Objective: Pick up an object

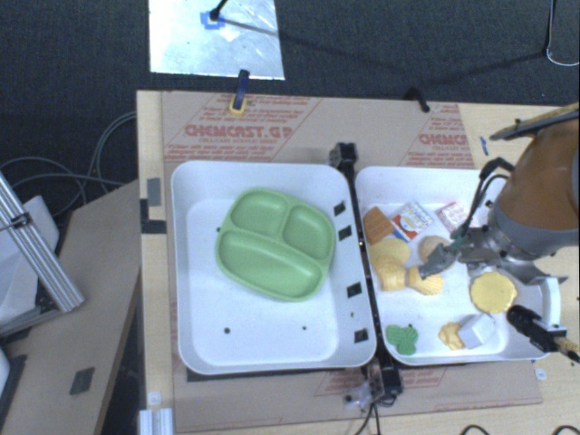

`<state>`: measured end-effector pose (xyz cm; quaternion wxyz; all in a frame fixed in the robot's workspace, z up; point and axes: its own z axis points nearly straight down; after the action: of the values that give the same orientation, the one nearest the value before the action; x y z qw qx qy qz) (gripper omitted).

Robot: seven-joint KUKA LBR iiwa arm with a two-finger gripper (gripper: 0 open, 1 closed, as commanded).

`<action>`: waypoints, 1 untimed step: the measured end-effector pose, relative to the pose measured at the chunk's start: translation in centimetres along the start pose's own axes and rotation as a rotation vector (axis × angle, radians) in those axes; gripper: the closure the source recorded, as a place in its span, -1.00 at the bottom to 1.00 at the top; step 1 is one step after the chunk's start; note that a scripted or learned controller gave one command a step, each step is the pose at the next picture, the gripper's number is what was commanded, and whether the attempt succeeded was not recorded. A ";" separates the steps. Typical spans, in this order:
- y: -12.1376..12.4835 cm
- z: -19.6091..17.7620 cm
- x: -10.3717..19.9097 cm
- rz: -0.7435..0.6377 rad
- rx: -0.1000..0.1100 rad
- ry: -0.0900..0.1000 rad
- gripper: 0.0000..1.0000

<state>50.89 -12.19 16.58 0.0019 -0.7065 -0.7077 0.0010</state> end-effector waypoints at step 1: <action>0.1 6.3 -0.1 0.001 0.000 0.000 -1.00</action>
<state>50.95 -12.28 10.27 0.0019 -0.7067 -0.7075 0.0010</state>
